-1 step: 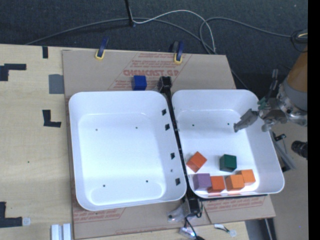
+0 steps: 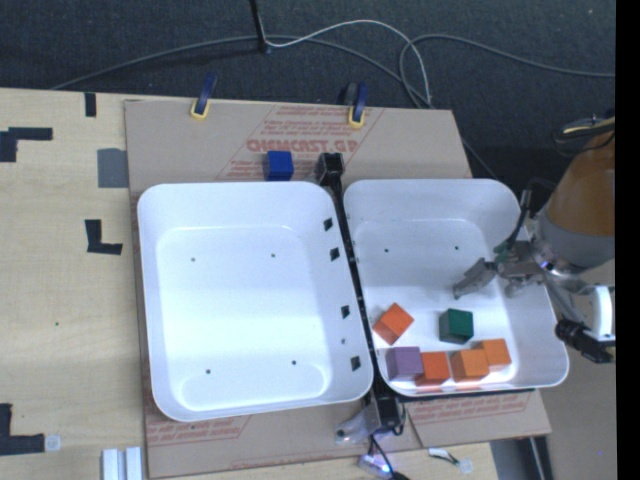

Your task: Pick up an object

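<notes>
We note that the arm [image 2: 585,203] is cut off by the frame's right side, leaving its orange band and wrist in sight. The gripper [image 2: 480,276] is blurred, so we cannot tell how its fingers stand. The orange blocks [image 2: 468,362] along the right bin's [image 2: 430,193] near wall crowd together; their separate outlines are unclear.

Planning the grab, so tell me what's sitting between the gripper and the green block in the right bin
In the camera view, nothing: just bare white floor of the right bin separates the gripper from the green block, which lies just below it.
</notes>
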`<state>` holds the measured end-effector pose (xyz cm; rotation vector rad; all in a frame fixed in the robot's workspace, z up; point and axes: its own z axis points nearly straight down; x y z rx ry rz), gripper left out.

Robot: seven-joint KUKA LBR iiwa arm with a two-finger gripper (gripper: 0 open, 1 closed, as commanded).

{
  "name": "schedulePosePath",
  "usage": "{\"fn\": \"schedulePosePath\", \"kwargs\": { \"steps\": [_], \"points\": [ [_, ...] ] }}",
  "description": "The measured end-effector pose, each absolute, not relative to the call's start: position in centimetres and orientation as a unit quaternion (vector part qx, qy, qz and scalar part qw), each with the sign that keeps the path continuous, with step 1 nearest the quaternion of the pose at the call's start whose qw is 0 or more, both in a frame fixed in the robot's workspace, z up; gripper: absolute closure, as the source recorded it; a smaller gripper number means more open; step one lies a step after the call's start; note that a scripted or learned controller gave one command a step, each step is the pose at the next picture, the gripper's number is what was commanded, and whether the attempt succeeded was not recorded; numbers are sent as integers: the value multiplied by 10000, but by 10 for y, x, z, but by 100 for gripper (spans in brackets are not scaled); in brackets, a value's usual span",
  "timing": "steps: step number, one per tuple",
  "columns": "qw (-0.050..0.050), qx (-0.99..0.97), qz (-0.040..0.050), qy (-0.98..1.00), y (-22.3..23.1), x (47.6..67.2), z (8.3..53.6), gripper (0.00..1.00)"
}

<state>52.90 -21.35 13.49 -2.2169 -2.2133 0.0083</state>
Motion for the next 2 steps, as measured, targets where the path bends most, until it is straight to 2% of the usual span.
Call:
{"fn": "schedulePosePath", "kwargs": {
  "steps": [1,2],
  "points": [
    [17,-7062,7,-7081,-172,522,87,0],
    [-1,-7070,0,-7072,-167,500,89,0]
  ]
}}
